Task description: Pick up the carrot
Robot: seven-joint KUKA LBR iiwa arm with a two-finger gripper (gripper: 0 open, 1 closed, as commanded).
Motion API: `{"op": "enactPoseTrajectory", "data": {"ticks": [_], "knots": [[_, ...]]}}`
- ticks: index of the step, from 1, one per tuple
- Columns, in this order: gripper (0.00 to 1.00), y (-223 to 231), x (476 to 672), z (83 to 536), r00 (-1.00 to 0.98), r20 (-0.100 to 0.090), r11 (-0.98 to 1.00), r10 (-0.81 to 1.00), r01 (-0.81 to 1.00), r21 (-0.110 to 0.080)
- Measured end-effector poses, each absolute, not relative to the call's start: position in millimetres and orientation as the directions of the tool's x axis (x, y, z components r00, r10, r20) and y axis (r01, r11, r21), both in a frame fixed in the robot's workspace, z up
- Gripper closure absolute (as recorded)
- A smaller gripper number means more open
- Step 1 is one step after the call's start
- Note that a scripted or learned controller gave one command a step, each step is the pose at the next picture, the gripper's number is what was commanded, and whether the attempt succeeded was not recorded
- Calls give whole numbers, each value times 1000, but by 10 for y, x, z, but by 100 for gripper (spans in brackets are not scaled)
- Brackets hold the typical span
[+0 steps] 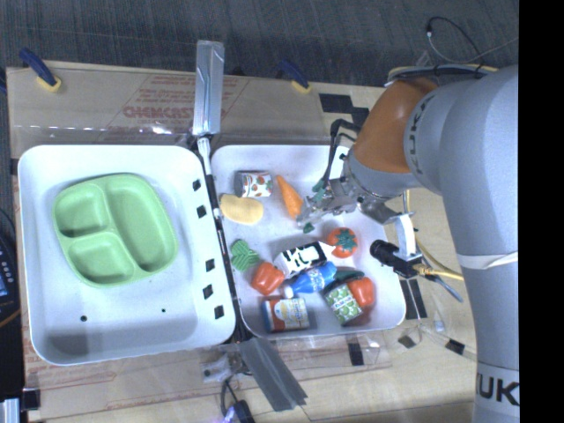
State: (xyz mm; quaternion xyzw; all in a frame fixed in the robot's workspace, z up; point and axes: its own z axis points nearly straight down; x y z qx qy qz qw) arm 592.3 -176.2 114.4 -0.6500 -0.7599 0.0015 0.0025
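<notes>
Gripper (319,203) small and dim against the right bin (264,159) — fingers too fine to read, and impossible to say whether touching the carrot (288,196) just beside. Arm (458,148) cut off at the lower edge and covering the right bin's far right rim. Small can (255,183) label too tiny to read. Black-and-white packet (302,256) partly buried under neighbouring items — print illegible. Blue item (310,279) mostly hidden beneath the packet and a green-labelled jar (345,300). Dark object at the left edge (5,263) cropped, unidentifiable. Printing on the cardboard (159,100) behind the bins blurred.
</notes>
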Motion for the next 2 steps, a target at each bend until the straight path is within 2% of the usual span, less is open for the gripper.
{"op": "enactPoseTrajectory", "data": {"ticks": [1,2], "knots": [[100,-1757,5875,997,-93,-2,93,996,996,8],[100,-869,6560,1959,-287,4,287,958,958,-7]]}}
